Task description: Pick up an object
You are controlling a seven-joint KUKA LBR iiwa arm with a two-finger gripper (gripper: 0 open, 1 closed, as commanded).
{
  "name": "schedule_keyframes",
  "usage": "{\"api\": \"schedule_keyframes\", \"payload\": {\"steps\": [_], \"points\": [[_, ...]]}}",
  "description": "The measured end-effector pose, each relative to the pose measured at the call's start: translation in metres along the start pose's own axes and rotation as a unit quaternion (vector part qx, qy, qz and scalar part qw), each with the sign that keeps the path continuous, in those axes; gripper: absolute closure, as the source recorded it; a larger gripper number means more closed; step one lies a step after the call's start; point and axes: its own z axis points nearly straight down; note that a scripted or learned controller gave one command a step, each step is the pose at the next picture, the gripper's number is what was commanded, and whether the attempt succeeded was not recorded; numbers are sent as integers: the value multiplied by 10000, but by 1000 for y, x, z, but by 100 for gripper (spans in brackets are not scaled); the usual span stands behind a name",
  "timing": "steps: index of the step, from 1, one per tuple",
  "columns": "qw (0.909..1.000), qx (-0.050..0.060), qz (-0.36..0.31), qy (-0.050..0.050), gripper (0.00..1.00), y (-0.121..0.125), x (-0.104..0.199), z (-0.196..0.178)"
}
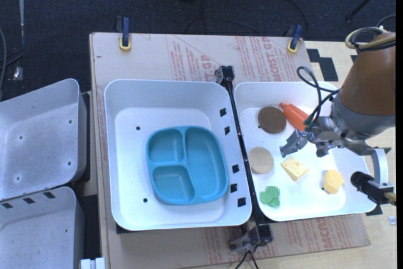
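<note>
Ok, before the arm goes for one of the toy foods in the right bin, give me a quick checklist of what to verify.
1. Targets present in right bin: brown disc, orange carrot, tan disc, cheese wedge, yellow piece, green piece. Ok.
2. Gripper over the right bin, beside the cheese wedge. Ok.
3. Nothing held between the fingers. Ok.
4. Cheese wedge apart from its neighbours. Ok.
5. Gripper height above the bin floor. Cannot tell.
6. Blue tray in left bin, away from the arm. Ok.
</note>
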Motion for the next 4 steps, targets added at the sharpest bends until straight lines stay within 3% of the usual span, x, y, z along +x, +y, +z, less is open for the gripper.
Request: {"api": "schedule_keyframes", "payload": {"steps": [1,2,3,4], "points": [[10000,-59,-15,-8,0,3,0,-6],[10000,-34,1,-5,0,0,-5,56],[9999,-111,-3,-31,0,-5,-8,112],[9999,-144,-12,-26,0,1,-8,115]]}}
